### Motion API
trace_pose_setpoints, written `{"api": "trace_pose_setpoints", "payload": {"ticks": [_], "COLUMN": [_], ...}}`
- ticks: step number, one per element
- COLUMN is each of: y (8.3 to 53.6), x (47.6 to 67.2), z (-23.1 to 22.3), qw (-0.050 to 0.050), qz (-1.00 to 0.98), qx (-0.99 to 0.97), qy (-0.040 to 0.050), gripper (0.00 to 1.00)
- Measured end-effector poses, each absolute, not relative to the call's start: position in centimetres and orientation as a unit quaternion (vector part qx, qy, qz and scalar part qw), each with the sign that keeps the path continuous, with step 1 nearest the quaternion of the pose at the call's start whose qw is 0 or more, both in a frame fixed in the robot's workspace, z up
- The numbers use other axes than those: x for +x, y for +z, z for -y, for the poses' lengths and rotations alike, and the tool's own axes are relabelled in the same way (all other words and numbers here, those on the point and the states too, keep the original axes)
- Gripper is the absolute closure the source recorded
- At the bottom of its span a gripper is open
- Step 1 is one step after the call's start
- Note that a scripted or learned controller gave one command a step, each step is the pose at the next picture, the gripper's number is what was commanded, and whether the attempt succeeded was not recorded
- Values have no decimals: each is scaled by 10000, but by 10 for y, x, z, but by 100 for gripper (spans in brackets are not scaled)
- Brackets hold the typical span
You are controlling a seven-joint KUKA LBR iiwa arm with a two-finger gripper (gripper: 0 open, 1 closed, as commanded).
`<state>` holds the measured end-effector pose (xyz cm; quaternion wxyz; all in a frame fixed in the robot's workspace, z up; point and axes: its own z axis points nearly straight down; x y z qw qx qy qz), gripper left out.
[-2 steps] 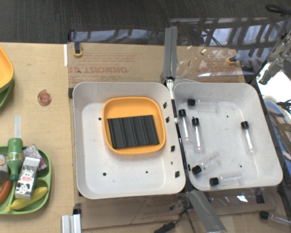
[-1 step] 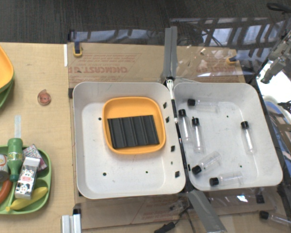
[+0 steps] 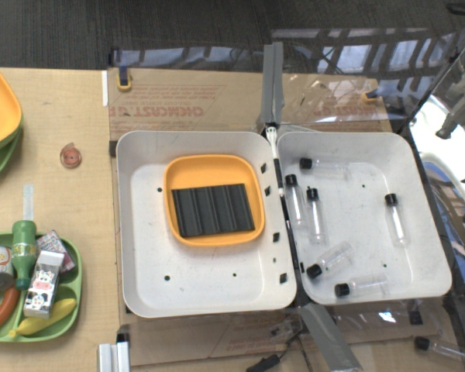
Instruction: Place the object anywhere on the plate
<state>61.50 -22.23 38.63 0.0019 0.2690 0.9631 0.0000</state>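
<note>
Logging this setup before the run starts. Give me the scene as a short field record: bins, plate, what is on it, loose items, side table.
left bin: holds an orange plate
on plate: dark ribbed rectangular block, lying flat
right bin: six clear tubes with black caps, scattered, e.g. one near the right wall and one at the front
tubes on plate: none
wooden table, left: green tray of toy food, including a green bottle; orange dish at the edge
</note>
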Motion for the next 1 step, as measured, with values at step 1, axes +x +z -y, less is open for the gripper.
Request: {"api": "trace_pose_setpoints", "payload": {"ticks": [1], "y": [390], "x": [627], "z": [222], "qw": [24], "qz": [-9892], "qx": [1467], "qy": [-1], "gripper": [0]}}
